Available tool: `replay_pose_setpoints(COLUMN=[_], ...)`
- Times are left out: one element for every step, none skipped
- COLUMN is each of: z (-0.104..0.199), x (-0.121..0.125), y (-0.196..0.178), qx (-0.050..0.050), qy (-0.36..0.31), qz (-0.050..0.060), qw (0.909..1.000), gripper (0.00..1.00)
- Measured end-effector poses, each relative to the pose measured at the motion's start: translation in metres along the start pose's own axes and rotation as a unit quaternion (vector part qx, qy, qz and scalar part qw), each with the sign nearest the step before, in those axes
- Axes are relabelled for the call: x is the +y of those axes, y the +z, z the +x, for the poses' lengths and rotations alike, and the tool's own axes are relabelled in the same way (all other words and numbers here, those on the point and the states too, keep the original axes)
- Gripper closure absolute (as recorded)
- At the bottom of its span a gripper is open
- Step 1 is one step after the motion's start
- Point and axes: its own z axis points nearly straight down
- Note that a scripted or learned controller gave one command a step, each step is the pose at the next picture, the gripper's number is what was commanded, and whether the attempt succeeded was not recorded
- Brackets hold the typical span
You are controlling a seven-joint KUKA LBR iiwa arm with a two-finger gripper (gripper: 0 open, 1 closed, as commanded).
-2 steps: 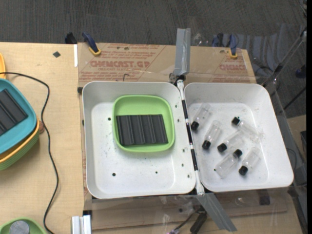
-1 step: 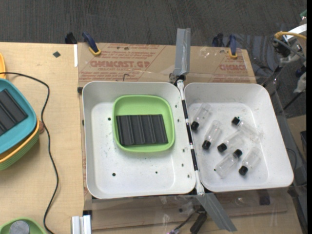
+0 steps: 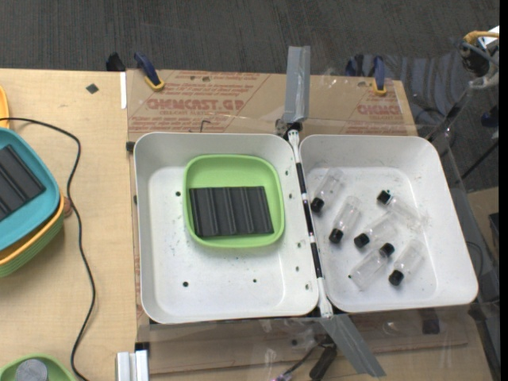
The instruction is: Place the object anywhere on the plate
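Inside left bin (image 3: 159,236), plate (image 3: 234,173) hugs the far-right corner.

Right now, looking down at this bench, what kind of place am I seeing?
Probably a lab or workshop test bench. Two shallow white bins sit side by side on clamped cardboard; one holds a green plate, the other clear vials with black caps, and a black cable trails across the wood.
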Motion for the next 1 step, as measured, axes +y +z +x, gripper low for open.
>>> replay_pose_setpoints(z=[-0.0007], x=[-0.0008], y=[0.0285], qx=[-0.001], qy=[0.002], qz=[0.001], qw=[1.0], gripper=[0.0])
